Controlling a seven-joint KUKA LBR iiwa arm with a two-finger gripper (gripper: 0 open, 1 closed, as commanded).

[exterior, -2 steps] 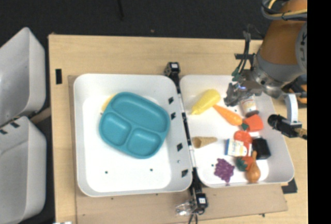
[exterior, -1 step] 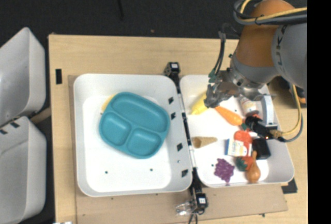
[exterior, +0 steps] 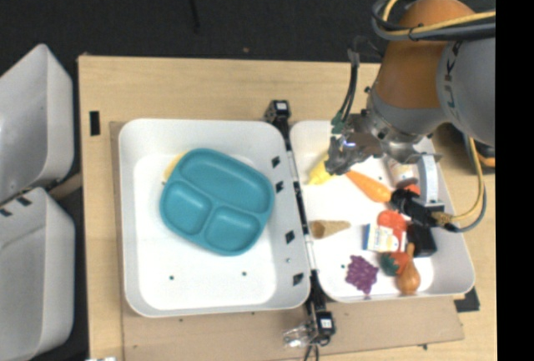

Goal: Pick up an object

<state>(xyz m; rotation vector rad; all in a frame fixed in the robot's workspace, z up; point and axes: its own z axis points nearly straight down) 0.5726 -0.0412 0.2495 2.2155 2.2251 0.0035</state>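
1. Just up and to the left of the orange carrot, you see the gripper low over the right bin.
2. You cannot tell from this angle whether the gripper is open or closed, and nothing shows clearly as held.
3. Left of the carrot lies a yellow piece, the nearest thing to the gripper. The gripper's tip sits right at the yellow piece's upper right end, but you cannot tell whether the 2 touch.
4. Below and left of the carrot, a tan cone lies on its side on the bin floor, apart from the yellow piece.
5. Below the carrot and a little to the right sits a small white, red and blue box.
6. Further below the carrot, near the bin's front wall, a purple grape bunch lies beside an orange-brown piece.
7. Well to the left of the carrot, past the wall the 2 bins share, a teal divided plate rests in the left bin.
8. Above and right of the carrot, the grey and orange arm leans in over the desk.
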